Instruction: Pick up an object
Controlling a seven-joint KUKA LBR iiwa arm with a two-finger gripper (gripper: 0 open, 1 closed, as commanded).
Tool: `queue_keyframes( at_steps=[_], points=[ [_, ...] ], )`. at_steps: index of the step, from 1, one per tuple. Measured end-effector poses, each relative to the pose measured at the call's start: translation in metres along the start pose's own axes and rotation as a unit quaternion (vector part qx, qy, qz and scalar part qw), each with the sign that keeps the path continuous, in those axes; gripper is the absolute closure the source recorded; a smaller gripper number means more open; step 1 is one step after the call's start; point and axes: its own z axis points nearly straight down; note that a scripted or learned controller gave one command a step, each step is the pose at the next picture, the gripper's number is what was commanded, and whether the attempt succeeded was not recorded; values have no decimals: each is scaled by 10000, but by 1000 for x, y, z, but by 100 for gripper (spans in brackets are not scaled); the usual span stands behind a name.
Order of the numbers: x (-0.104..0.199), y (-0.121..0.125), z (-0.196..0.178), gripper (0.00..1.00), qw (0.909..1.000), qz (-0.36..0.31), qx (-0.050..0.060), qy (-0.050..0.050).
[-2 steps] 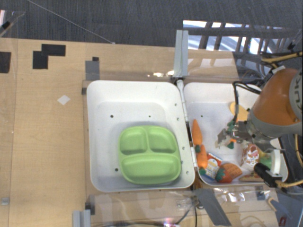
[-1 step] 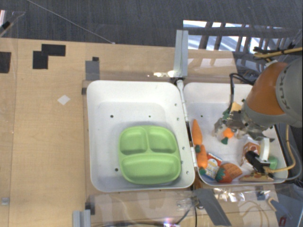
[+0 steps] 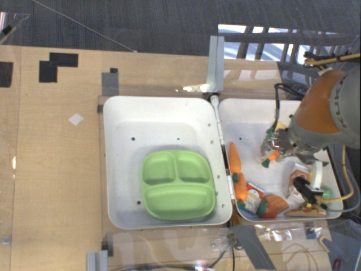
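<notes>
Over right-hand shallow white bin (image 3: 248,114), pincer (image 3: 272,148) hangs low, grip state impossible to tell. Small orange-and-green toy piece (image 3: 267,161) lies just beneath. Likely light, stiff, smooth plastic; best pinched across narrow middle. Orange plastic carrot (image 3: 234,161) near divider.

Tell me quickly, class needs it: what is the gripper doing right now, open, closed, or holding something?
Gripper: over the right bin, fingers closed on a small orange thing.
</notes>
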Motion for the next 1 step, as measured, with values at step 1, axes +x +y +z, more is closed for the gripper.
queue_keyframes(
  at_steps=[1],
  points=[
    [63, 55, -80, 100, 9999, 136, 101, -19]
  ],
)
